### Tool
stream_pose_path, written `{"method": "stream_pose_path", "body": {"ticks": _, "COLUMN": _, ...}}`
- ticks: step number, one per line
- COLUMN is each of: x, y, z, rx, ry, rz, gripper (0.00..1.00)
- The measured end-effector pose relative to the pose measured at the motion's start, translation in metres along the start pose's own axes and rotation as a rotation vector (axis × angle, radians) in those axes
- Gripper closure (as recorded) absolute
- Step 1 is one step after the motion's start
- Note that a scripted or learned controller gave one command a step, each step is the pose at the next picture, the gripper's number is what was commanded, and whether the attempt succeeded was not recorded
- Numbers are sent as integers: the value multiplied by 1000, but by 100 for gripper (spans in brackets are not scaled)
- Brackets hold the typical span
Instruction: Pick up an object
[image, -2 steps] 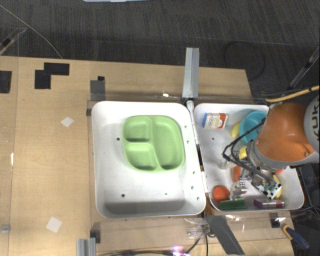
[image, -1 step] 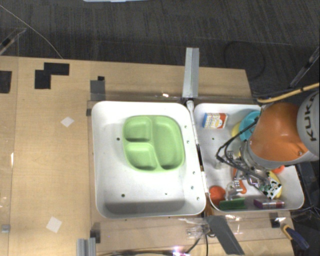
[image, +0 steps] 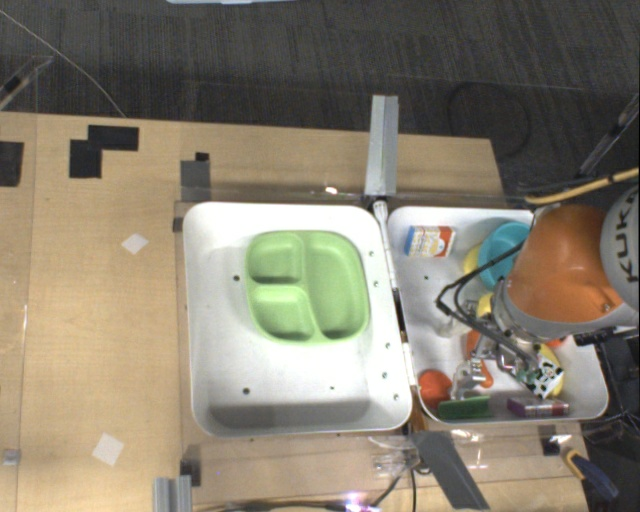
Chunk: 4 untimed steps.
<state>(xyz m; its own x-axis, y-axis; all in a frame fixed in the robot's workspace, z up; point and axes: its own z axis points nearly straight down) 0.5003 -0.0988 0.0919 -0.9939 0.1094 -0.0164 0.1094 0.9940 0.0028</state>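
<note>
My gripper (image: 478, 372) hangs low over the front part of the right bin (image: 420, 300), under the arm's orange band (image: 565, 265). Just to its left lies an orange ball (image: 432, 383). A green flat object (image: 462, 407) lies right below it at the bin's front wall. A purple marker (image: 536, 407) and a black-and-white spotted toy (image: 545, 379) lie to its right. Nothing shows clearly held in the gripper.
A light blue cup (image: 500, 246) and a small white carton (image: 428, 240) sit at the back of the right bin. A yellow item (image: 484, 305) is partly hidden by the arm. The left bin (image: 215, 330) holds a green divided plate (image: 305, 285).
</note>
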Motion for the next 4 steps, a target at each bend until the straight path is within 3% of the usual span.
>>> {"method": "stream_pose_path", "body": {"ticks": 1, "x": -116, "y": 32, "z": -11, "rx": 2, "ry": 5, "rz": 96, "gripper": 0}}
{"method": "stream_pose_path", "body": {"ticks": 3, "x": -14, "y": 14, "z": 1, "rx": 1, "ry": -4, "rz": 386, "gripper": 0}}
{"method": "stream_pose_path", "body": {"ticks": 4, "x": -20, "y": 15, "z": -13, "rx": -1, "ry": -22, "rz": 380, "gripper": 100}}
